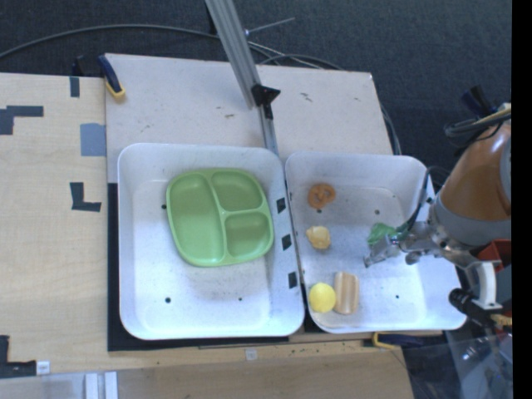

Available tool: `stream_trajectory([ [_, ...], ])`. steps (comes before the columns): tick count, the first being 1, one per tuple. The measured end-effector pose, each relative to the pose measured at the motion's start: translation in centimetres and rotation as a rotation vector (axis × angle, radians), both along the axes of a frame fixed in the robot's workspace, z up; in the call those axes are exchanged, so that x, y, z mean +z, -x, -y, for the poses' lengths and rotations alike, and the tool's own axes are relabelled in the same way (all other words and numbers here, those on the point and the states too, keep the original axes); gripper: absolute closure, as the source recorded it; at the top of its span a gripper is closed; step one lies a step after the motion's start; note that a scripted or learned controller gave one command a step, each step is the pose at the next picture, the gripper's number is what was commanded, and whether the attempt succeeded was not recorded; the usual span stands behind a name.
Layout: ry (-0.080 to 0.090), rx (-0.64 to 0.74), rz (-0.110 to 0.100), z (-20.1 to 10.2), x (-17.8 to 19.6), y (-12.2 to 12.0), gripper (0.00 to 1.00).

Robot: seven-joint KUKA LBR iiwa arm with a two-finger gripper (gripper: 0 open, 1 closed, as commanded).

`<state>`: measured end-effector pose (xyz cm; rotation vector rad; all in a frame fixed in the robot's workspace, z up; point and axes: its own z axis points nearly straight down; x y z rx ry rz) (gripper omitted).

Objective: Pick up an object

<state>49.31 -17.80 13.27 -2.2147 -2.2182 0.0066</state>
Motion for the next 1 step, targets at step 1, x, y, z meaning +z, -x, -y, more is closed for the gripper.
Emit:
stream_trajectory([
  [1, 0.003, 0.0, 0.008, 0.0, -4.42, -0.02, 0.0],
])
